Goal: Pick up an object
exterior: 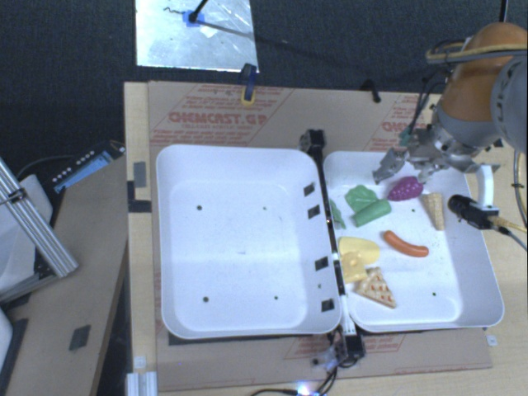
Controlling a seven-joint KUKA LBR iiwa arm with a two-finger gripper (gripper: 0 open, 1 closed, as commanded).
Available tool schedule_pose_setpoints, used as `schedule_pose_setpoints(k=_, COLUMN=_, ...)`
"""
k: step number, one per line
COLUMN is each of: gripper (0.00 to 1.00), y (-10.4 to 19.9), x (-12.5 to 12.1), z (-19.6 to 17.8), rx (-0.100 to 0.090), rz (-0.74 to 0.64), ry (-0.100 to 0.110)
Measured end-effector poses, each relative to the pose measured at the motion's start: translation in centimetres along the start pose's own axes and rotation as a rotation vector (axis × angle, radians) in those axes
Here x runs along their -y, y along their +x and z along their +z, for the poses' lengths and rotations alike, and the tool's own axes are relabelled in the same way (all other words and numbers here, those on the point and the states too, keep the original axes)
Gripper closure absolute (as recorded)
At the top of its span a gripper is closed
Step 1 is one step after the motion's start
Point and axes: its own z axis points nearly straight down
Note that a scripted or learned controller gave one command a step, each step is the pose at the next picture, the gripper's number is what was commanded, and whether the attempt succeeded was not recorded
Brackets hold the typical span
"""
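Several toy foods lie in the right white bin (pixel 470 304): a purple grape bunch (pixel 405 190), a green leafy piece (pixel 360 195), a green cylinder (pixel 372 212), a tan cone (pixel 434 209), a red sausage (pixel 405 244), a yellow cheese wedge (pixel 357 256) and a pizza slice (pixel 376 289). My gripper (pixel 407 172) hangs at the bin's far side, just above and behind the grapes. It is open, its fingers spread to either side, with nothing held between them.
The left white bin (pixel 239 238) sits beside the right one, joined by a black hinge strip (pixel 323 221). A black cylindrical part (pixel 467 211) of the arm reaches over the right bin's right side. A yellow clamp (pixel 247 89) stands at the bench's back edge.
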Motion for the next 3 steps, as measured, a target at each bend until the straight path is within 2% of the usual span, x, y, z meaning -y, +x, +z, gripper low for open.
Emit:
schedule_pose_setpoints(k=1, gripper=0.00, y=-2.6, x=-2.5, z=7.8, rx=0.000, rz=0.000, ry=-0.003)
schedule_pose_setpoints(k=2, gripper=0.00, y=1.3, x=-3.5, z=-10.8, rx=0.002, rz=-0.006, ry=-0.017)
schedule_pose_setpoints(k=3, gripper=1.00, y=1.1, x=-3.3, z=-10.9, rx=0.002, rz=-0.006, ry=-0.006)
